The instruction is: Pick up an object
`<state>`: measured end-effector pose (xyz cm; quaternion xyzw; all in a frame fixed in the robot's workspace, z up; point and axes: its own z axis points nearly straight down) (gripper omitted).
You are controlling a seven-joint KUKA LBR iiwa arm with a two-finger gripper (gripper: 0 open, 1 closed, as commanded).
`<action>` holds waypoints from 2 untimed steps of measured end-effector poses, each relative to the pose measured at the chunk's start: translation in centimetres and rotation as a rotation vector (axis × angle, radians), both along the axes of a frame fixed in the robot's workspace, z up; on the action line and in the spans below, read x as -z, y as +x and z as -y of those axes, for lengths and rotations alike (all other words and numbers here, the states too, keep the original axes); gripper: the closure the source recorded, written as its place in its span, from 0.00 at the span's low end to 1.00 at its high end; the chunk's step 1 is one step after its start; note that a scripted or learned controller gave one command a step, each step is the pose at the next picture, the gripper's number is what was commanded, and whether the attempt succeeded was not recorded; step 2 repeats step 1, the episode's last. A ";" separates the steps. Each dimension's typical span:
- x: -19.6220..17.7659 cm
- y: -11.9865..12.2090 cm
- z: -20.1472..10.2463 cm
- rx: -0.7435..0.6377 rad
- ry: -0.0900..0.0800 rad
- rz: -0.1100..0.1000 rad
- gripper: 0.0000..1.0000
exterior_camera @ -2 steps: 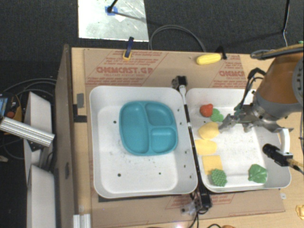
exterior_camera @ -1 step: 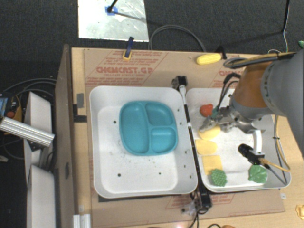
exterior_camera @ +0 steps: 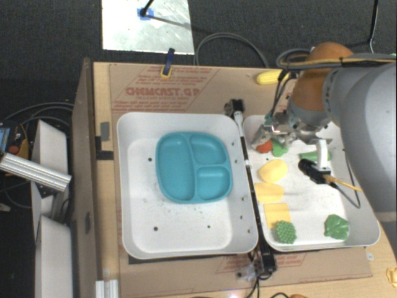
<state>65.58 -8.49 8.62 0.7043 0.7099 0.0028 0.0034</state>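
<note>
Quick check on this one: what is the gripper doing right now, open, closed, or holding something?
Gripper: low at the far end of the right bin, over a red piece and a green piece; its state cannot be told.

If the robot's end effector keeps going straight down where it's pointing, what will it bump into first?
Probably the small red and green toy pieces right under the end effector, at the back of the right bin. Depth is hard to judge from above, so it may already be touching them.
</note>
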 end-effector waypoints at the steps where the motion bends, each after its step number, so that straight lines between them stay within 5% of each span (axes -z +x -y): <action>1: -1.2 0.0 0.1 0.000 0.000 0.003 1.00; 2: -1.2 0.0 0.1 0.000 0.000 0.003 1.00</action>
